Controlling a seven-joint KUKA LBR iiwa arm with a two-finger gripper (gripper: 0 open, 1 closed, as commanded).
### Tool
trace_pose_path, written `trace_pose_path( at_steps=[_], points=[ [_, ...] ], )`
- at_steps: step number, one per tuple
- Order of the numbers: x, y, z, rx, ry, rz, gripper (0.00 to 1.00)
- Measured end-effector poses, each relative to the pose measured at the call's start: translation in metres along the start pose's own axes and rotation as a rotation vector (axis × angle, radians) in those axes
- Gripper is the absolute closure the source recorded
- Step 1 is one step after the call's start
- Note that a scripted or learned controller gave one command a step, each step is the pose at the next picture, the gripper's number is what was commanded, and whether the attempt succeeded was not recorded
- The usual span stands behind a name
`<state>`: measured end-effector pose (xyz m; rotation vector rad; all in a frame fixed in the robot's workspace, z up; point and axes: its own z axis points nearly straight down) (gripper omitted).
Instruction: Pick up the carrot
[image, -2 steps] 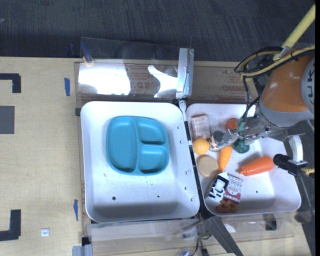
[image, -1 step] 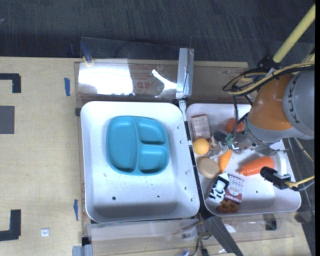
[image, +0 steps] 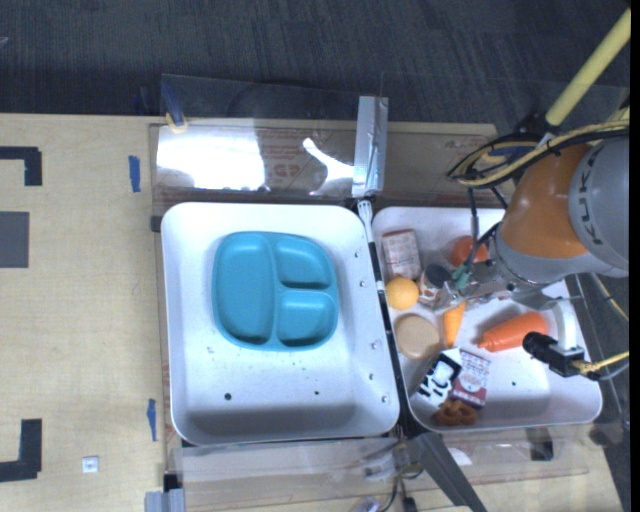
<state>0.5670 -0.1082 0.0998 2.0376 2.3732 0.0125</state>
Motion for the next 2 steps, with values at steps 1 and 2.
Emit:
trace_pose_path(
  at_steps=[1, 2],
  points=[
    [0.058, 0.005, -0.088, 0.007, 0.005, -0.061, 1.00],
    [0.022, 0.020, -0.087, 0.013, 0.004, -0.076, 1.00]
  ],
)
